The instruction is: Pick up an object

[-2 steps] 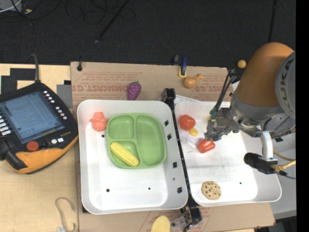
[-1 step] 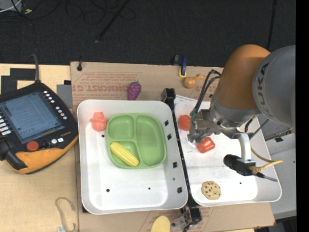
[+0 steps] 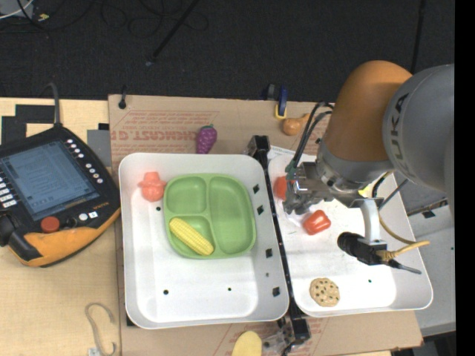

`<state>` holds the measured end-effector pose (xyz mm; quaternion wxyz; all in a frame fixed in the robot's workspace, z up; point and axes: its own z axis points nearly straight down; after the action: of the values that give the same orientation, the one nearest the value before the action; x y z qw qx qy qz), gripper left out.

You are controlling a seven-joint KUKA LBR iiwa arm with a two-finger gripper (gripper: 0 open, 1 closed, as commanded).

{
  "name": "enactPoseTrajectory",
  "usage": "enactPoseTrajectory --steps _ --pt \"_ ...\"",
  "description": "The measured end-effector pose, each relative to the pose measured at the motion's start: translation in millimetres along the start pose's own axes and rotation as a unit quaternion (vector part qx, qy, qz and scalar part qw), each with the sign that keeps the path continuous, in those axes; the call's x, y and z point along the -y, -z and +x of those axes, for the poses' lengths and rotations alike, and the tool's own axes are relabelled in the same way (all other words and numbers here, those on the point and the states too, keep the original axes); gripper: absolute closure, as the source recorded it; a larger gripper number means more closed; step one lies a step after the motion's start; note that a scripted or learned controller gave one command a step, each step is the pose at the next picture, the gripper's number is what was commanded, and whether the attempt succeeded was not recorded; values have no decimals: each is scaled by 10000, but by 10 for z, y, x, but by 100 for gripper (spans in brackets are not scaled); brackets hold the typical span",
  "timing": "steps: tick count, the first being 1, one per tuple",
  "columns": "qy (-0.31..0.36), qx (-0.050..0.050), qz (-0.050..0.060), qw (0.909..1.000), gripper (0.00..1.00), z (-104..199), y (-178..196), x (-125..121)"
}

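Observation:
My gripper (image 3: 296, 196) hangs low over the left part of the right bin (image 3: 415, 291), close to the wall between the two bins. A red pepper (image 3: 318, 222) lies just to its lower right. A red-orange item (image 3: 280, 187) sits against the bin's left wall, partly hidden by the gripper. Toward the front of the same bin rests a chocolate-chip cookie (image 3: 324, 291). The left bin (image 3: 193, 302) holds a green divided plate (image 3: 223, 199) with a yellow corn cob (image 3: 191, 236) on it, and a pink-red fruit (image 3: 151, 187) at its back left corner.
Outside the bins, purple grapes (image 3: 206, 138) and an orange item (image 3: 292, 124) lie on the cardboard behind them, and a yellow item (image 3: 247, 343) lies in front. A teach pendant (image 3: 52, 191) sits at the far left. The arm's bulky body covers the right bin's back.

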<state>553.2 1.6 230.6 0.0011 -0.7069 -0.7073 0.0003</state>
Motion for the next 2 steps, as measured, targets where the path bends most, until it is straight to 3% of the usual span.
enactPoseTrajectory --steps 1,2 --pt "-8 5 12 10000 100 67 -142 25" --pt "-1 1 -6 10000 100 88 73 58"
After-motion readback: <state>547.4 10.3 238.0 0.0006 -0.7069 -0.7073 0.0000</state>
